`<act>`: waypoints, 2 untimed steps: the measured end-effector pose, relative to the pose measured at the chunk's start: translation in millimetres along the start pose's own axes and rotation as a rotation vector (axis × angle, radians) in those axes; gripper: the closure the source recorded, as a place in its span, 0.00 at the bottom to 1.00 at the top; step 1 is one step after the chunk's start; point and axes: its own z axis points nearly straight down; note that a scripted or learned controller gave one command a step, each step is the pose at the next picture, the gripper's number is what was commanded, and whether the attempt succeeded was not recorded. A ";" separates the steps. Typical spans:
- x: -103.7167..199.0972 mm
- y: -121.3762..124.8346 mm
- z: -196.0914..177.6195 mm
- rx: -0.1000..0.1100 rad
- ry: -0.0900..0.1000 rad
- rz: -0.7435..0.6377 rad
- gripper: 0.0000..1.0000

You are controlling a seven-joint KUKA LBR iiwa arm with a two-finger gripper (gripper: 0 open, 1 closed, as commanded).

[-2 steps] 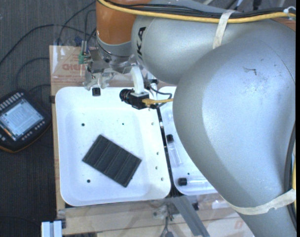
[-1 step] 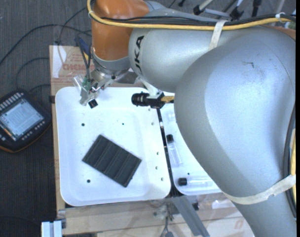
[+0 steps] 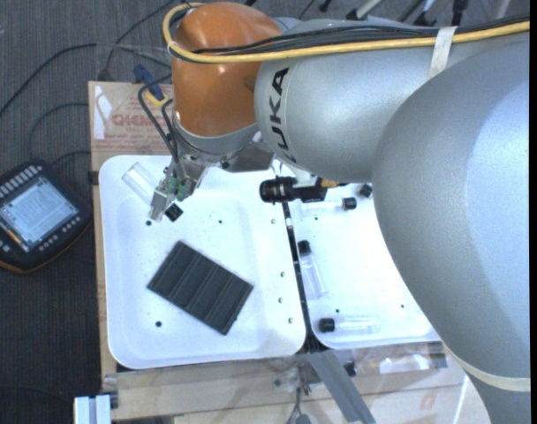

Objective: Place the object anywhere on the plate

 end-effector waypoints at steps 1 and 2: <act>-36.5 31.1 33.7 -0.002 -0.002 -0.303 1.00; -34.2 30.2 3.8 -0.003 -0.003 -0.570 1.00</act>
